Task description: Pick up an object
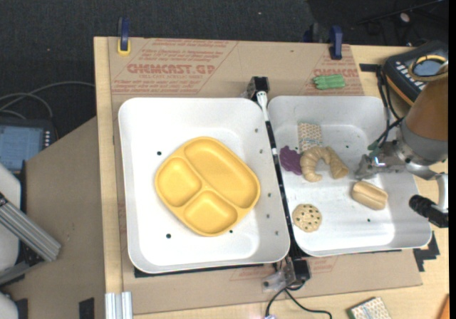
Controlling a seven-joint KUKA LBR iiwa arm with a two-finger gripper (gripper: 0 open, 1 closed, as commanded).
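Two shallow white bins sit side by side on a cardboard-covered surface. The left bin holds a yellow divided plate with three compartments, lying roughly in the middle and turned at a slant.

The right bin holds the smaller things. A croissant lies near the bin's centre, with a purple piece touching its left end and close to the wall shared with the left bin. Just above the croissant lies a small patterned packet or card; the view is too coarse to tell which. A chocolate-chip cookie lies flat toward the near left part of the bin, apart from the rest. A bread roll lies to the right of the croissant, tilted.

The arm reaches in from the right, its orange band above the grey wrist. The jaws hang low over the right bin, just above the bread roll and to the right of the croissant. They look slightly parted with nothing visibly between them, though this is hard to make out.

A green object lies on the cardboard beyond the right bin.
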